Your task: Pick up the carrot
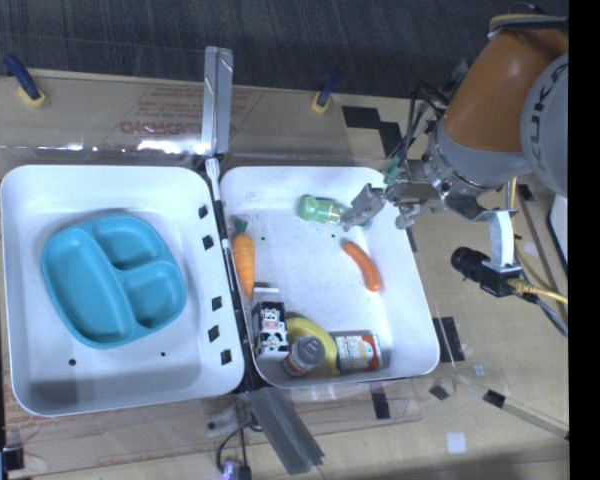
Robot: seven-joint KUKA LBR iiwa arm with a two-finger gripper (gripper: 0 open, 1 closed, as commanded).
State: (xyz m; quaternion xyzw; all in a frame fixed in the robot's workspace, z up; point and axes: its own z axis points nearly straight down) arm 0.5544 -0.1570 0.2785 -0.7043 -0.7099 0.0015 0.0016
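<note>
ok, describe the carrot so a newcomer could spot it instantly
Look in the right-hand white bin, along its left wall. The carrot lies there lengthwise, orange with a green top at its far end. The other orange item, a sausage, lies mid-bin and has no green top.

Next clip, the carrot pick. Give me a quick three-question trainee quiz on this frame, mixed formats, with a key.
1. True or false: the carrot lies in the right bin, along its left wall.
2. Multiple choice: what sits in the left bin? A) a banana B) a blue divided plate C) a milk carton
3. Short answer: which item lies closest to the gripper?

Key
1. True. It lies lengthwise beside the divider, leafy end up.
2. B. The blue divided plate is there; the banana and milk carton are in the right bin.
3. The green bottle, just left of the gripper at the bin's top edge; the sausage lies below.
</note>
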